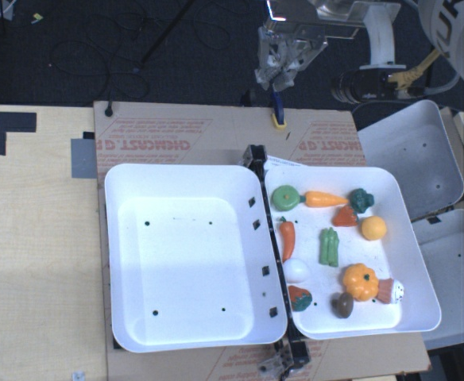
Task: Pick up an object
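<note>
My gripper (276, 84) hangs high beyond the far edge of the bins, above the cardboard. It is shut on a slim blue stick with a yellow end (278, 108) that dangles straight down from its fingers. The right bin (419, 270) holds several toy foods: a green round fruit (285, 198), a carrot (325, 199), a broccoli (361, 200), a yellow-orange ball (373, 228), green beans (329, 246), a red chili (287, 238), a white egg (295, 271), an orange pumpkin (359, 282) and a brown mushroom (342, 305).
The left bin (184, 260) is bare white inside. A black divider (268, 236) joins the two bins. Cardboard (176, 137) lies under both. A grey metal plate (411, 153) stands at the right, and dark floor with cables lies behind.
</note>
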`<move>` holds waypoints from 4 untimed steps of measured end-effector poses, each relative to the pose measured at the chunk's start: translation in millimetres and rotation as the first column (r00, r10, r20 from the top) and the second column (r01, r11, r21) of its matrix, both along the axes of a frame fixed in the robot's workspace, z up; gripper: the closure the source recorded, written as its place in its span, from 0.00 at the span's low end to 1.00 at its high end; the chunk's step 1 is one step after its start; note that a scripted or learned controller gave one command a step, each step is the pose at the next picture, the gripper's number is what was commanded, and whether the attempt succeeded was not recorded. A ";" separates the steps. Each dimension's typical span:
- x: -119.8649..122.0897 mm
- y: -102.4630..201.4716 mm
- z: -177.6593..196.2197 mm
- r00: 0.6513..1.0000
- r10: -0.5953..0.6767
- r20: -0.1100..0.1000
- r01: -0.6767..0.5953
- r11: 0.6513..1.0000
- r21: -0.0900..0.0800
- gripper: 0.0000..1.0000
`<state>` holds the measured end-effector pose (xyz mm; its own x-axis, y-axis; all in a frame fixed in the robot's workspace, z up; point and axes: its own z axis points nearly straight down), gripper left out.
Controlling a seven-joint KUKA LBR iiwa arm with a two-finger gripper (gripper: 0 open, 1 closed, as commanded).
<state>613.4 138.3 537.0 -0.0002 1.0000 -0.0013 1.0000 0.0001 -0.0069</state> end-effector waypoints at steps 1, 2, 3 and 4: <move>-34.6 -26.8 -0.4 1.000 0.001 0.000 -0.001 1.000 0.000 1.00; -64.7 -66.1 0.5 1.000 -0.002 0.002 0.002 1.000 0.001 1.00; -93.9 -106.3 0.6 1.000 -0.002 0.002 0.002 1.000 0.001 1.00; 19.9 -126.3 -1.1 1.000 -0.002 0.007 0.002 1.000 -0.002 1.00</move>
